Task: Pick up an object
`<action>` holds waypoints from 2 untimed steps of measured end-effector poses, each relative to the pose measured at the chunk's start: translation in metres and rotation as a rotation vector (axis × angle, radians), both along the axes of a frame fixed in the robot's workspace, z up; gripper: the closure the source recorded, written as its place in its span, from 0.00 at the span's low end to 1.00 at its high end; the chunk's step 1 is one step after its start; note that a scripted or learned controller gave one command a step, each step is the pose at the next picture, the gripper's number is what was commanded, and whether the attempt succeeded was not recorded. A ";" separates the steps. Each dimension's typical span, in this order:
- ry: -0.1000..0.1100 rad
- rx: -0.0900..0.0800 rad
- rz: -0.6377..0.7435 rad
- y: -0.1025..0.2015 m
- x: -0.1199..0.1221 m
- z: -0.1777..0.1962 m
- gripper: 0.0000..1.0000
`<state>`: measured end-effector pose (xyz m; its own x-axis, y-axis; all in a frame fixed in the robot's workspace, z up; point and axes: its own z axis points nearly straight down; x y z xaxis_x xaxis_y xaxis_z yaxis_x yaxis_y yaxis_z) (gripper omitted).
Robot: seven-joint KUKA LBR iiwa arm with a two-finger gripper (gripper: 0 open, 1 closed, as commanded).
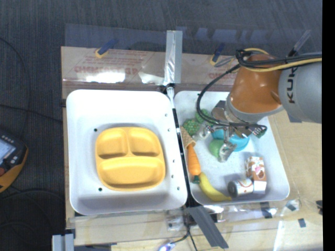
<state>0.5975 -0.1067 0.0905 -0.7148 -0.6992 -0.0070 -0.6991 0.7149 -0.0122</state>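
Two white bins sit on the worktop. In the right bin (277,184), the pincer (226,151) hangs over a green toy (216,146); I cannot tell its state. It might slip off, crowded against the blue cup (238,139).

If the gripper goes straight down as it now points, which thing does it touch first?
Probably the green object lying against the blue one: the gripper sits right over it, though height above it is unclear.

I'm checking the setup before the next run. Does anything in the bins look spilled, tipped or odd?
Nothing looks spilled or broken. The left bin holds one yellow tray, lying flat. In the right bin, a can lies on its side near a banana, which suits a loose pile.
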 end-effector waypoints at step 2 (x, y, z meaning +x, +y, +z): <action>0.008 0.003 0.420 0.002 0.046 -0.002 0.00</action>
